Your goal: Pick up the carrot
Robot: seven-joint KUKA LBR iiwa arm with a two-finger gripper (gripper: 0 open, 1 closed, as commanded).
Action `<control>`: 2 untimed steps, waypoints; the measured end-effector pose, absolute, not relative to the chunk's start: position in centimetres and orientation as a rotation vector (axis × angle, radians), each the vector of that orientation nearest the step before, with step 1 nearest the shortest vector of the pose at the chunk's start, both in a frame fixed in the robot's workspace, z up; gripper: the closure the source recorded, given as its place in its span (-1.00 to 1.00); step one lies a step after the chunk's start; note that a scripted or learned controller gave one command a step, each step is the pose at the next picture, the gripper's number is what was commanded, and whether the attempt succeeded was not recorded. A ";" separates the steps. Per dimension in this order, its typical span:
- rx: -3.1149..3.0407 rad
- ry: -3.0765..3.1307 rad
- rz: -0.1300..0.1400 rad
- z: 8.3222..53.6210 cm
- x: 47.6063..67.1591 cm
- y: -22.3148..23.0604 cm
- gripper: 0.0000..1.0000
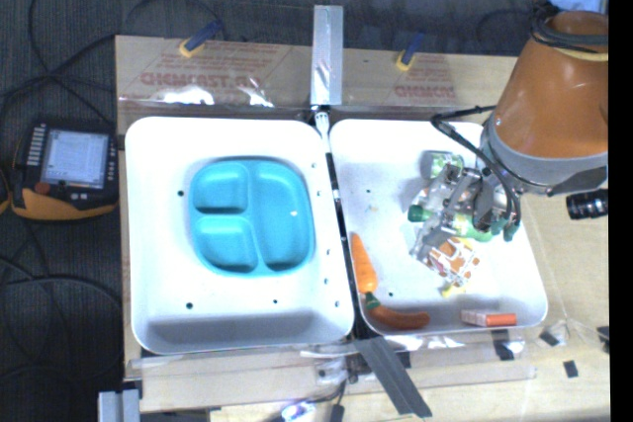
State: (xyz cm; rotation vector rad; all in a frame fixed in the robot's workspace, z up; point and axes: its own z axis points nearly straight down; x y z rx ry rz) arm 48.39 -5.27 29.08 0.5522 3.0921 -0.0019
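Observation:
The carrot (362, 262) is a slim orange piece with a green end, lying along the left wall of the right bin (396, 148). My gripper (447, 209) hangs over the middle of that bin, right of the carrot and apart from it. It sits above a small white and orange packet (453, 258). Green pieces (420, 211) show beside the gripper. Nothing of the carrot is near it.
A brown sausage-shaped piece (401, 318) lies at the right bin's front wall, just below the carrot. An orange and red block (488, 318) rests in the front right corner. The left bin (158, 292) holds a blue divided plate (247, 215).

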 end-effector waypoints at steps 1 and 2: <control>0.294 3.130 0.003 19.4 50.2 2.0 1.00; 0.441 3.109 0.001 23.6 54.6 -3.5 1.00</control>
